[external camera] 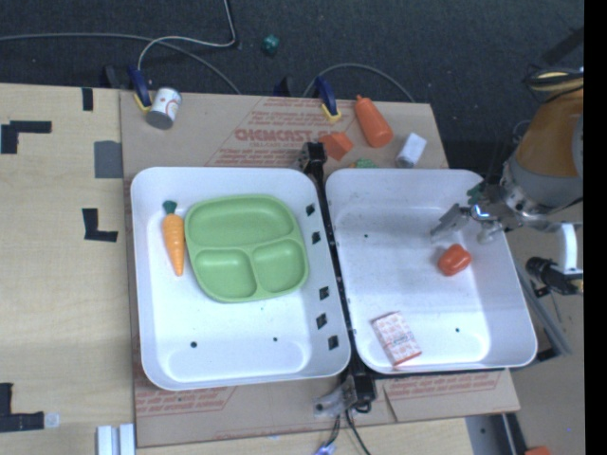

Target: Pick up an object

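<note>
Hovering over the right shallow white bin point(493, 344), the hand point(468, 218) has its fingers spread wide, nothing between them. The small orange-red rounded object point(453, 260) lies just below them, apart; likely target, hence the low approach. A pink-printed packet point(395, 337) lies near that bin's front wall. Bins sit on brown cardboard point(275, 131) over the pale wooden tabletop point(47, 282); dark carpet point(398, 27) behind.

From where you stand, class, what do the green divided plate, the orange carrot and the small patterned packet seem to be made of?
The green three-compartment plate looks like moulded plastic, matte: uniform colour, smooth rounded edges. The orange carrot with a green top is probably a plastic toy: even, saturated colour. The small flat red-and-white patterned packet looks like printed paper or foil; it is too small to tell which.
</note>
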You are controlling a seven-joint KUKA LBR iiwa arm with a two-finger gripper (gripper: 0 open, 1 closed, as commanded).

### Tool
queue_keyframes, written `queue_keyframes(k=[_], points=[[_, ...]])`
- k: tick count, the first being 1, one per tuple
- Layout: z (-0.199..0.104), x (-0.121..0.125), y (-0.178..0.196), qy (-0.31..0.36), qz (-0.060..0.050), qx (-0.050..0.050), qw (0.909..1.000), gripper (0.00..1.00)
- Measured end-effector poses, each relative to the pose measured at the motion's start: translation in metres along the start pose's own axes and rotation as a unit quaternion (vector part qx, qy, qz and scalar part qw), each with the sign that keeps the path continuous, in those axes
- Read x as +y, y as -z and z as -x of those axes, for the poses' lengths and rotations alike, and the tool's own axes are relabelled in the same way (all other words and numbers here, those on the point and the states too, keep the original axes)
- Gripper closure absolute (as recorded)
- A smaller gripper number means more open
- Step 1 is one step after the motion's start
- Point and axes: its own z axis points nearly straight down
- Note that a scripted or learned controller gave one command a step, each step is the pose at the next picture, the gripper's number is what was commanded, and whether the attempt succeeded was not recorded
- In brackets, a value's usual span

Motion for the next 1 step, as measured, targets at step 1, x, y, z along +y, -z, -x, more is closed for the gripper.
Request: queue_keyframes(k=[1], points=[[-0.0302, -0.0191, -0.0632, 0.0, 0.003, -0.001, 1.0, 0.0]])
